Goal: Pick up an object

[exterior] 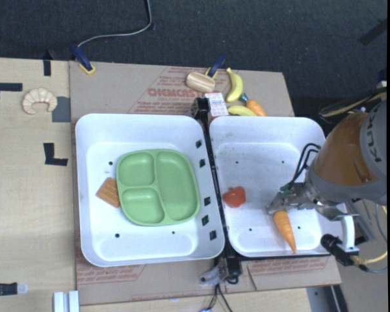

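Observation:
In the right bin (266, 130), an orange carrot (285, 230) lies near the front wall, pointing toward the front right. A red round toy fruit (234, 196) rests against the bin's left wall. My gripper (279, 205) hangs over the right bin, directly above the carrot's thick end and to the right of the red fruit. From this slant I cannot make out whether it touches the carrot. The grey arm with its orange band (344, 158) covers the bin's right side.
The left bin (94, 135) holds a green divided plate (158, 186) with a tan cracker-like piece (108, 192) at its left edge. Behind the bins lie a bread roll (200, 81), bananas (234, 87) and a small box (216, 103). A croissant (39, 101) sits far left.

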Controlling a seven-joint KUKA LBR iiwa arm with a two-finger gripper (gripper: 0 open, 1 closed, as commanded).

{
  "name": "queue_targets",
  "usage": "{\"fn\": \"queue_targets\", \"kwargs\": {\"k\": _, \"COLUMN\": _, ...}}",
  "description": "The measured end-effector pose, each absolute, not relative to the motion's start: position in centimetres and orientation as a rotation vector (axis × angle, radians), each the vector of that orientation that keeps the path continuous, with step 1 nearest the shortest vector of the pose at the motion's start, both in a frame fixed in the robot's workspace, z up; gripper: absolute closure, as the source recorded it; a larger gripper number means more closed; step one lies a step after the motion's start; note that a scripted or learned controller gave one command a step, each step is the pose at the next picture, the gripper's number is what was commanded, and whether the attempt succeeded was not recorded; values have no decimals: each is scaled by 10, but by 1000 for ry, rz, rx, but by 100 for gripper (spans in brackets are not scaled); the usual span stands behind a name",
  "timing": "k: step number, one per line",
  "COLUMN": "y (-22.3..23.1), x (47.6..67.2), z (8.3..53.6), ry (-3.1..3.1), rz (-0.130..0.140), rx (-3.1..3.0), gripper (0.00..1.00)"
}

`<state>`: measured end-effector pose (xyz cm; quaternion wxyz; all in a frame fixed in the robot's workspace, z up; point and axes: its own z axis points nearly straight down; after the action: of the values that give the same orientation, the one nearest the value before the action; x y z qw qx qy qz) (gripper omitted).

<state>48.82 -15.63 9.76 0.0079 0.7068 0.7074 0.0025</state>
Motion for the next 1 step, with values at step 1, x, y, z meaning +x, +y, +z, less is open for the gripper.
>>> {"fn": "queue_targets", "kwargs": {"k": 1, "y": -96, "x": 524, "z": 87, "ry": 2219, "rz": 4, "rx": 2218, "gripper": 100}}
